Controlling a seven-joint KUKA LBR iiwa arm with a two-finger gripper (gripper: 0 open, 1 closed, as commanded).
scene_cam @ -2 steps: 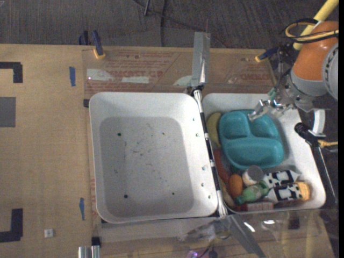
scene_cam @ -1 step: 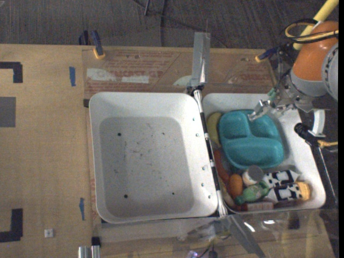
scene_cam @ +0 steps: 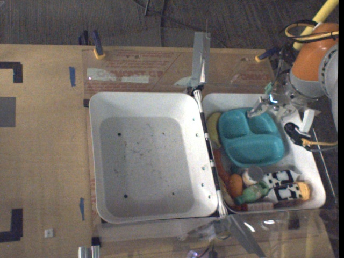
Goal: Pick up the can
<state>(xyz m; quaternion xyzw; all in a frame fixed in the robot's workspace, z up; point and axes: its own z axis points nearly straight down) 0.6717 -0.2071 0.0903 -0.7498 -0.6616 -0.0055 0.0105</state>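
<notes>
Two white bins [scene_cam: 148,104], one teal tray [scene_cam: 251,137]; gripper [scene_cam: 263,107] above it, grip state unclear.

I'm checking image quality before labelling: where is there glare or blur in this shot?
In the camera view, glare streaks the clear panel along the bench's near edge; the small items in the right bin look soft and hard to tell apart; the gripper over the teal tray is blurred.

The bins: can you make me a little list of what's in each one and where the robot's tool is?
left bin: white, a few dark specks on its floor
right bin: crowded with things
biggest thing: teal tray, upside down
front pile: orange ball, green bottle, black-and-white toy
can: cannot tell which item it is
tool: over right bin's far edge, near the tray
</notes>
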